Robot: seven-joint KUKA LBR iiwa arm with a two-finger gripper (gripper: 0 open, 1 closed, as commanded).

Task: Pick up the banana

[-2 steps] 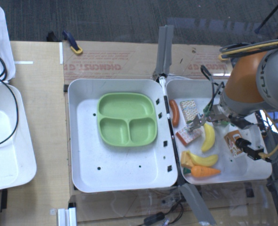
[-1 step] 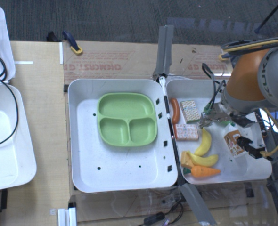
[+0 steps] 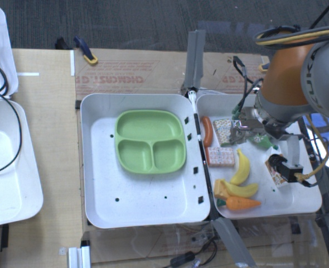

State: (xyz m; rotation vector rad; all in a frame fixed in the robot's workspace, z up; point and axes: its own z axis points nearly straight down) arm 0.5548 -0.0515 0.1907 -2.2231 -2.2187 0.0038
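A yellow banana [image 3: 241, 169] lies in the right bin [image 3: 298, 202], near its left-middle, with a second yellow banana-like piece [image 3: 240, 190] just below it. My gripper [image 3: 240, 134] hangs over the upper part of the right bin, a short way above and behind the banana, under the orange band of the arm [image 3: 287, 77]. Nothing shows between its fingers.
In the right bin also lie a red sausage [image 3: 207, 131], a patterned box [image 3: 221, 157], an orange carrot [image 3: 242, 204], a green item [image 3: 262, 141] and a small packet [image 3: 277, 172]. A green divided plate [image 3: 151, 141] sits in the left bin [image 3: 97, 205].
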